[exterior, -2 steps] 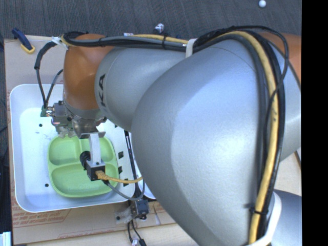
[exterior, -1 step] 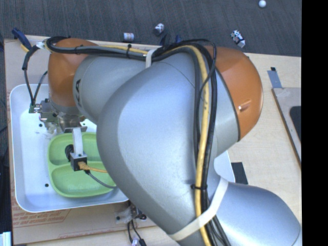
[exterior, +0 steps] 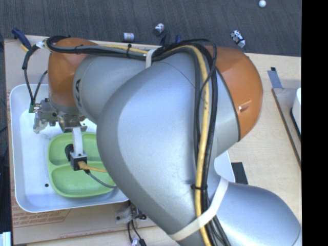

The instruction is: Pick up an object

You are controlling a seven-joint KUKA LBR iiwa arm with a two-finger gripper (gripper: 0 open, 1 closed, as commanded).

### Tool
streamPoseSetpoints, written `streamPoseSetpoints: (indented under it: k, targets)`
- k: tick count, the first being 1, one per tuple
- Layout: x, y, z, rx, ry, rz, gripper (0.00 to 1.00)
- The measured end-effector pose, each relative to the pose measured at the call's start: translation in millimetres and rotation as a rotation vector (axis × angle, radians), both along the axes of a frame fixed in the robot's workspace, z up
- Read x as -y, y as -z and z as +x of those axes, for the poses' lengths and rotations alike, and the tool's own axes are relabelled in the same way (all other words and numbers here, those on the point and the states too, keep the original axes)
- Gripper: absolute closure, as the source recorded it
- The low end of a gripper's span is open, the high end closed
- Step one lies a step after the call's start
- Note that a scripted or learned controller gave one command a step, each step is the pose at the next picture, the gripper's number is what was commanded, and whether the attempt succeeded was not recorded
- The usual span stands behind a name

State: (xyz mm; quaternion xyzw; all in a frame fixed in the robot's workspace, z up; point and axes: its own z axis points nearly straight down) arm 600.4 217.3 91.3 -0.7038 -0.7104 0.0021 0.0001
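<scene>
1. The grey arm (exterior: 169, 137) sweeps in from the right and hides much of the bench (exterior: 266, 132), its orange band (exterior: 241, 96) bulging at the upper right.
2. A second orange section (exterior: 61, 81) sits over the far side of the left bin (exterior: 20, 152), with black cables looping off it.
3. Below that hangs the gripper (exterior: 45, 121), a cluster of metal parts low over the bin's white floor, in the far-left part of the bin.
4. Open or closed? I cannot tell from this angle, and nothing can be seen caught in it.
5. The thing to pick: a green dish (exterior: 64, 181), shallow with a raised ridge dividing it, lying flat in the near half of the left bin.
6. The dish's right side disappears under the arm.
7. The gripper is just beside the dish's far-left rim; whether it touches the rim I cannot tell.
8. Beyond the bench, on the dark floor, lie scattered small bits: a silver piece (exterior: 128, 36), another (exterior: 159, 28), a third (exterior: 237, 36) and a white ball (exterior: 262, 3).
9. A black strip of tape (exterior: 239, 172) marks the bench near the arm's right flank.
</scene>
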Motion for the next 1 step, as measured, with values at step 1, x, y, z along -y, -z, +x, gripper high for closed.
streamPoseSetpoints:
  k: [1]
  targets:
    - [0.2,-0.4,-87.2,0.001,0.002,0.002,0.00]
